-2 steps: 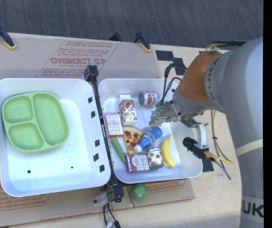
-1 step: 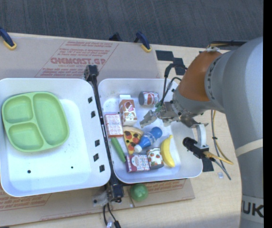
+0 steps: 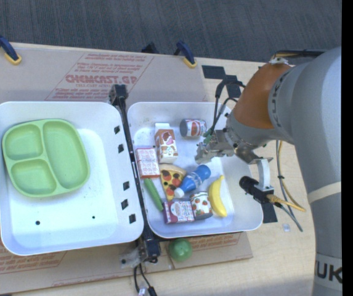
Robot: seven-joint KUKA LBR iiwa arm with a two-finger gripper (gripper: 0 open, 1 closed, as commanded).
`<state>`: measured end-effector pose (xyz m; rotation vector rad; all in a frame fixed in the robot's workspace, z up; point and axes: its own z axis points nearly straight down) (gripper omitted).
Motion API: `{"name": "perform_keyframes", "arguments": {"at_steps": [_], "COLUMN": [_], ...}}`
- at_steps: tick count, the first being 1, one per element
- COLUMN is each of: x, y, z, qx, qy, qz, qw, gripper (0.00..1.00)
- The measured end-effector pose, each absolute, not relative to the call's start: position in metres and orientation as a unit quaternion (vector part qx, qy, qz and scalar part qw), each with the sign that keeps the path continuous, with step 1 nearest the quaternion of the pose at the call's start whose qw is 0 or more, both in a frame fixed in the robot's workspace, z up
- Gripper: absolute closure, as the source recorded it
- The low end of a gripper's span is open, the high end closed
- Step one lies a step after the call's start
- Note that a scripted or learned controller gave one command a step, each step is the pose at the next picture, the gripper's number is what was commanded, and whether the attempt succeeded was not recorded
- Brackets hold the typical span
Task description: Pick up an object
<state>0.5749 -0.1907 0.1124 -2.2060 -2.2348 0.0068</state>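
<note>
A table [image 3: 287,239] lined with cardboard carries two white bins, and the right bin [image 3: 250,217] holds the clutter: a blue bottle [image 3: 196,179] at its middle, with a banana [image 3: 217,196] just right of it, a pizza slice [image 3: 171,179] just left, a small can [image 3: 192,128] beyond it and a jar [image 3: 201,205] in front. The gripper [image 3: 212,145] hangs just above the bottle's far end, between it and the can; whether it is spread or closed I cannot tell. Well left of the bottle, a green divided plate [image 3: 44,158] lies in the left bin [image 3: 59,233].
</note>
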Motion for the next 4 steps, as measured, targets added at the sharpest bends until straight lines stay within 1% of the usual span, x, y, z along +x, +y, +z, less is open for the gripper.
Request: {"name": "perform_keyframes", "arguments": {"at_steps": [1,2,3,4], "x": [0.575,0.575,0.575,0.558], "y": [-0.191,-0.190,-0.190,-0.168], "z": [0.112,0.123,0.122,0.096], "qx": [-0.702,-0.702,-0.701,-0.705], "qy": [-0.712,-0.712,-0.713,-0.709], "qz": [0.0025,0.0024,0.0026,-0.0012], "qw": [0.001,0.000,0.000,-0.005], "gripper": [0.00,1.00,0.00,0.00]}}
